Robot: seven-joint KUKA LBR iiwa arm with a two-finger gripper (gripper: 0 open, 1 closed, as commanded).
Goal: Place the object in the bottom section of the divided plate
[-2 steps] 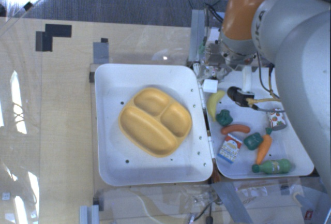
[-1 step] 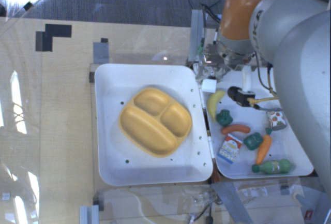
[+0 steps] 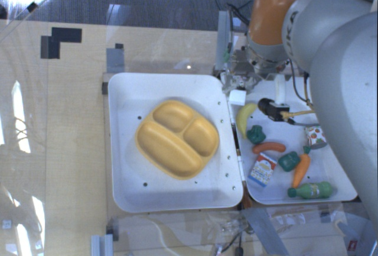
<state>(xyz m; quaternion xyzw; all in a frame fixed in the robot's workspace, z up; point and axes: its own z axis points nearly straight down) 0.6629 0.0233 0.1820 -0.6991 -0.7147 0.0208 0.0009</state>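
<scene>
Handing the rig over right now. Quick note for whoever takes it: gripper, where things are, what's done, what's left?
Gripper: at the top-left corner of the right bin, just above the banana. Open or shut can't be read from this view.
Things: the yellow divided plate sits in the left bin. The banana, sausage, carton, carrot and green bottle all lie in the right bin.
Done: nothing placed yet.
Left: pick an item, carry it to the plate's bottom section, release.
</scene>
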